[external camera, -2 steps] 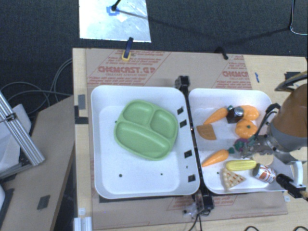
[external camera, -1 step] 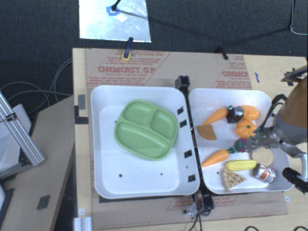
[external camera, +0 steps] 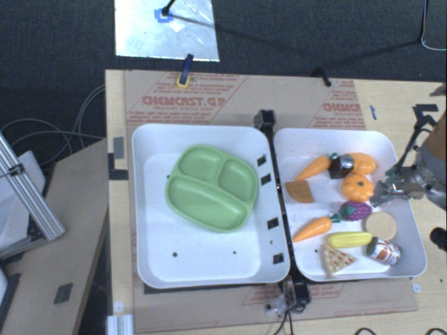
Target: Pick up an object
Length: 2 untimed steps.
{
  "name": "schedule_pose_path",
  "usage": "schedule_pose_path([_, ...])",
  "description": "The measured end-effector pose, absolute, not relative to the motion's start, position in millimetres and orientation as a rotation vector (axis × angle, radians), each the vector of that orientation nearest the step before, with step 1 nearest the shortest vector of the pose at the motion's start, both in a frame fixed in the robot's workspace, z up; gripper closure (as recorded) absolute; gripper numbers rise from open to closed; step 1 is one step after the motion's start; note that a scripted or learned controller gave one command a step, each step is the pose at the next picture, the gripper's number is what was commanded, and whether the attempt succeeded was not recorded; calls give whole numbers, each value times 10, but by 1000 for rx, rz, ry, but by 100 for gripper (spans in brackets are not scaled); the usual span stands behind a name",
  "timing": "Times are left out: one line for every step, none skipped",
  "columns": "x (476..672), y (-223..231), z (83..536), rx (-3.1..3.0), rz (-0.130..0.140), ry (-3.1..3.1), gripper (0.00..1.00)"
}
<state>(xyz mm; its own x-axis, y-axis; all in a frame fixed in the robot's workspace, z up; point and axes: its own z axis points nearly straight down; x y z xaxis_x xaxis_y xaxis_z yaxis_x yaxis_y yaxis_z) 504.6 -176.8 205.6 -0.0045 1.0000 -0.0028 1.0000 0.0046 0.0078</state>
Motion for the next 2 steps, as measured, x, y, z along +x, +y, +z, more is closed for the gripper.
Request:
schedule_pose_path([5060,-1769,2255,2213,3,2224,100])
schedule_pose_path([5537,-1435,2356,2208,6,2229,100])
